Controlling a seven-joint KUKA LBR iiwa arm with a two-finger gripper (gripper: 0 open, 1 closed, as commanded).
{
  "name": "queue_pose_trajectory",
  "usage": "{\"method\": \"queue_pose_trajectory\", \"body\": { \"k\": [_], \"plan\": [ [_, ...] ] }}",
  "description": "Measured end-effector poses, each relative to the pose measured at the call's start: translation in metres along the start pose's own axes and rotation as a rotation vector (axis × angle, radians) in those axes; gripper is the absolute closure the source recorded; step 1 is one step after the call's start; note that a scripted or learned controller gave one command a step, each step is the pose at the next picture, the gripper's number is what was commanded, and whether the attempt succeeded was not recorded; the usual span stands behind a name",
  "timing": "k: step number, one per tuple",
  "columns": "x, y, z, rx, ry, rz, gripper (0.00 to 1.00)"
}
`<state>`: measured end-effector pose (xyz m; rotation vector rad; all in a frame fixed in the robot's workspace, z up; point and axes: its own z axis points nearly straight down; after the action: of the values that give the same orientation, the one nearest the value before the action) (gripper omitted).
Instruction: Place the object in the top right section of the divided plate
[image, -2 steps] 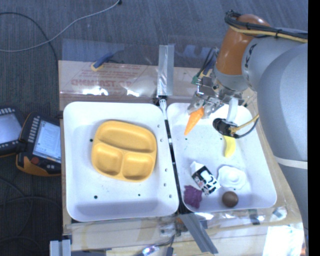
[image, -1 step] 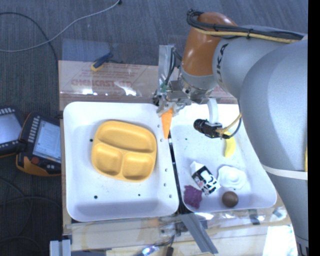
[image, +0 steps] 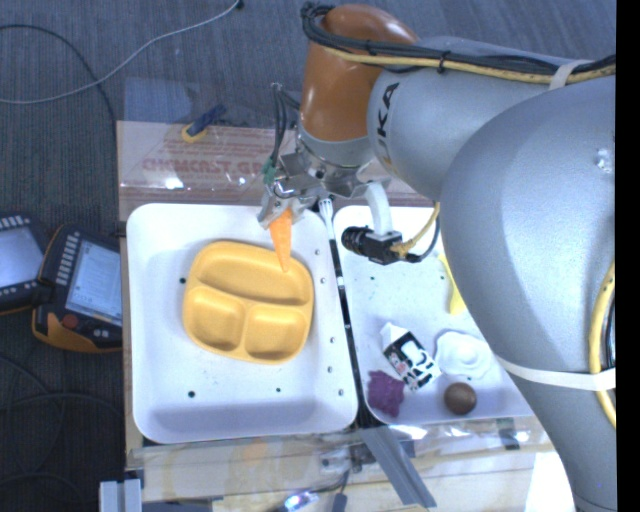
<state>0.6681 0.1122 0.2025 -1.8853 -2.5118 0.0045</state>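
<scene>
From the camera view above the table, two white bins sit side by side. The left bin (image: 150, 330) holds a yellow divided plate (image: 247, 300), which lies a bit tilted near the middle. There is bare white floor all around the plate, most of it along the left wall and the front wall of the bin. The plate has one long section at the back and two smaller ones at the front.

The claw (image: 283, 205) hangs over the back edge of the left bin, close to the wall between the two bins. Its fingers are closed on the top of an orange carrot (image: 281, 238). The carrot points down, and its thin tip is over the back right rim of the plate. I cannot tell if the tip touches the plate.

The right bin (image: 375, 300) is partly hidden by the big grey arm (image: 500, 200). Near its front wall lie a purple thing (image: 385, 392), a small black and white carton (image: 409, 358), a white round thing (image: 461, 354) and a brown ball (image: 459, 398). They are close together, and the back part of that bin has more open floor.
</scene>
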Motion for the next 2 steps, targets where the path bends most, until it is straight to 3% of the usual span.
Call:
{"method": "queue_pose_trajectory", "body": {
  "k": [1, 2],
  "plan": [
    [0.041, -0.068, -0.001, 0.002, 0.000, -0.003, 1.00],
    [-0.007, -0.146, -0.035, 0.002, 0.000, -0.069, 1.00]
  ]
}}
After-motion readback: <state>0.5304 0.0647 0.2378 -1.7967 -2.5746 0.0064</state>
